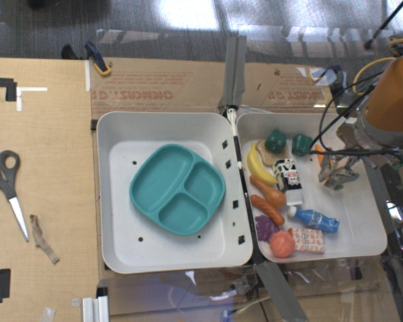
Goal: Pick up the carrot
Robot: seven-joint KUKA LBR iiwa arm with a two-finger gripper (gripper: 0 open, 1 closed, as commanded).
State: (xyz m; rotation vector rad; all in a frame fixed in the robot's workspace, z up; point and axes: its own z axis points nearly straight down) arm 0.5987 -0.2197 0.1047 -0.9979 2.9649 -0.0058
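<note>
The carrot (268, 210) is an orange tapered piece lying at a slant in the left half of the right bin (363, 243), just below the cow-patterned milk carton (289, 176). A second orange piece (266, 191) lies right above it, nearly parallel. My gripper (337, 174) hangs over the right half of the same bin, about a hand's width to the right of the carrot and apart from it. Nothing shows in its grasp. The arm's orange band (393, 102) sits above it at the right edge.
Around the carrot lie a banana (258, 166), two green peppers (276, 141), a blue bottle (318, 221), purple grapes (264, 227), a peach (282, 244) and a snack box (309, 240). A teal divided plate (178, 189) lies in the left bin (111, 180). Scissors (7, 180) rest on the bench.
</note>
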